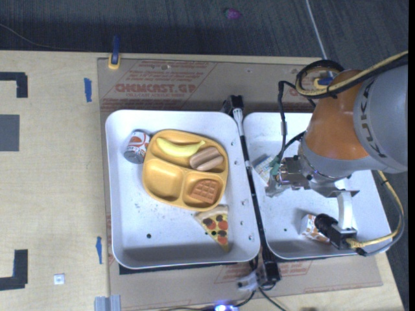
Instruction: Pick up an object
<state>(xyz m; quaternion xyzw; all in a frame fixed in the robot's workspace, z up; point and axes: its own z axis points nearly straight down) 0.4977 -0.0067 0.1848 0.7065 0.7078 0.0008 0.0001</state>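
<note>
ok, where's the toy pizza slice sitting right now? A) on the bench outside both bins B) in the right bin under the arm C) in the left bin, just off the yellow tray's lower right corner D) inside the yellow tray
C: the triangular toy pizza slice lies on the left white bin's floor, beside the yellow compartment tray.

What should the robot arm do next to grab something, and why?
Probably lower the gripper straight down. It hangs over the right bin, above a small crumpled clear item near the bin's left wall, and nothing shows between its fingers. The yellow tray sits in the other bin.
</note>
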